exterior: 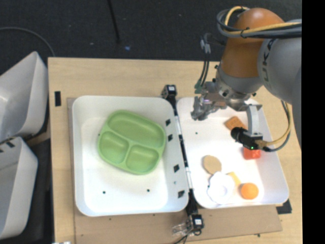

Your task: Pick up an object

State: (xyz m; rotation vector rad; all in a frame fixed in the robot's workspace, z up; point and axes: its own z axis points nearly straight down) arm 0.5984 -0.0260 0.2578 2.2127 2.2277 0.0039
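Down at the right bin's [269, 187] near edge we see a white disc [219, 189] and orange ball [249, 190]; the gripper [202, 109] hovers at the far-left corner, grip state unreadable.

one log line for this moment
arm: over right bin | pincer: near bin's far-left corner | nothing seen held | green plate: left bin

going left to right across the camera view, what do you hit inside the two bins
green divided plate in the left bin → claw over the right bin → tan oval piece → white round piece → orange ball
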